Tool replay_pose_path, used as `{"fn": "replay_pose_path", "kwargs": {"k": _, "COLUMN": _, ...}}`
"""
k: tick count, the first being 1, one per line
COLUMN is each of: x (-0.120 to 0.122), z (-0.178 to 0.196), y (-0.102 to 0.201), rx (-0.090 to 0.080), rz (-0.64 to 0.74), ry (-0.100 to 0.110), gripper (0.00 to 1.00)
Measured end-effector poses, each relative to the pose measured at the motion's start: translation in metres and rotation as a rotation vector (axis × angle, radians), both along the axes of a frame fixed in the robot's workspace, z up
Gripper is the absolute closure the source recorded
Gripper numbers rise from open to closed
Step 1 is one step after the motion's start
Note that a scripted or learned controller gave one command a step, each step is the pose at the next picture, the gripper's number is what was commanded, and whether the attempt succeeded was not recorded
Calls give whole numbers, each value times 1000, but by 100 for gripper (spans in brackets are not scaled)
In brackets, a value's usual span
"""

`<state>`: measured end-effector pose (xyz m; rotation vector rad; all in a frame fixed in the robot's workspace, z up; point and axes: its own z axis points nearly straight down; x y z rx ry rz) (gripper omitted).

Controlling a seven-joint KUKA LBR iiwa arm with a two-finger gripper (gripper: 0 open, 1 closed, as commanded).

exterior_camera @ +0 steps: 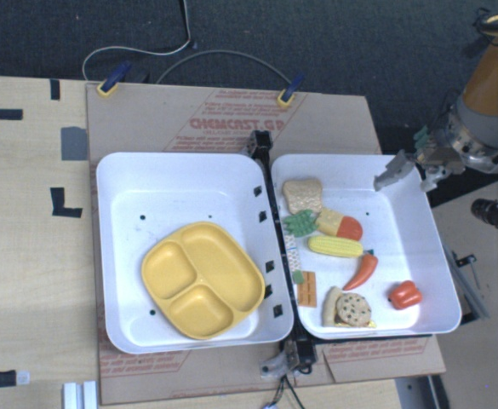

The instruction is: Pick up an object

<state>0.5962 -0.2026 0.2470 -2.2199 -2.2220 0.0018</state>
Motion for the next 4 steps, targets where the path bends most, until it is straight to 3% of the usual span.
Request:
{"fn": "replay_pose_path", "kwargs": {"k": 1, "x": -13, "z": -152, "y": 57, "rx": 0, "rz": 0, "ry": -3, "gripper": 0}}
{"fn": "replay_pose_path", "kwargs": {"k": 2, "x": -48, "z": -108, "y": 7, "rx": -3, "rz": -5, "ry": -3, "gripper": 0}}
{"fn": "replay_pose_path", "kwargs": {"k": 3, "x": -30, "z": -163, "y": 36, "rx": -3, "rz": 1, "ry": -6, "gripper": 0}}
{"fn": "replay_pose_path", "kwargs": {"k": 4, "x": 13, "z": -162, "y": 95, "rx": -4, "rz": -3, "ry": -2, "gripper": 0}}
